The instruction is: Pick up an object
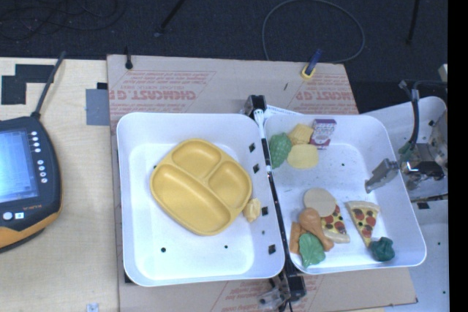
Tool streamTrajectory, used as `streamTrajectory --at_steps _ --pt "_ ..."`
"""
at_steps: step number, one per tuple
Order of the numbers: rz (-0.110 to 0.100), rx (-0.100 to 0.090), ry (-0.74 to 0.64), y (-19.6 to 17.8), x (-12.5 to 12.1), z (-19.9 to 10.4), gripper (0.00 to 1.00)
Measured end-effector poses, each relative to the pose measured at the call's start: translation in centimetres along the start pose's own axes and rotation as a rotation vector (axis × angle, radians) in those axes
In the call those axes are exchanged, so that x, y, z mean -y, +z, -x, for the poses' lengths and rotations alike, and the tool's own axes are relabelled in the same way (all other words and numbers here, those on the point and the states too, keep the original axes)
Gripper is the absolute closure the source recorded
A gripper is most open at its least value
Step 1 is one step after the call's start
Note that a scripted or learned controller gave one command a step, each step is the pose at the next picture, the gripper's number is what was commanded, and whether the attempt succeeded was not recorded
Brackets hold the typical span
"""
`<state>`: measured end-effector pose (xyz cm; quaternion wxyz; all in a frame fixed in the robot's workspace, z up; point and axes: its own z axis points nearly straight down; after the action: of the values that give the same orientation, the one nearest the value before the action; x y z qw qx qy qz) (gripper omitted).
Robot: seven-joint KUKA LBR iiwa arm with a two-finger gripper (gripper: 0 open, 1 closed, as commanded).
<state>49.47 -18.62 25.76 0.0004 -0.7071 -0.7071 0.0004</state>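
Camera view from above: the grey metal claw (383, 175) hangs over the right white plastic bin's (398, 150) far edge, its state impossible to tell, nothing visibly grasped; the nearest toy, a triangular plastic pizza slice (363, 218), lies untouched, the pick not yet made.

1. Two bins sit side by side; the left bin (139, 157) holds a divided plate (199, 185) near its middle.
2. A small toy food piece (252, 210) lies just right of the plate, by the shared wall.
3. The right bin (380, 134) holds toy foods: a cluster at the back left, another at the front.
4. The pizza slice (363, 218) lies right of the front cluster.
5. The gripper (382, 173) is over the right bin's right side.
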Motion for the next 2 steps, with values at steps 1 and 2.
streamTrajectory --at_steps 1,2 --pt "0.009 -0.005 0.000 17.2 1.5 -4.0 0.00" --pt "0.003 0.002 -0.002 16.9 -2.2 -8.6 0.00"
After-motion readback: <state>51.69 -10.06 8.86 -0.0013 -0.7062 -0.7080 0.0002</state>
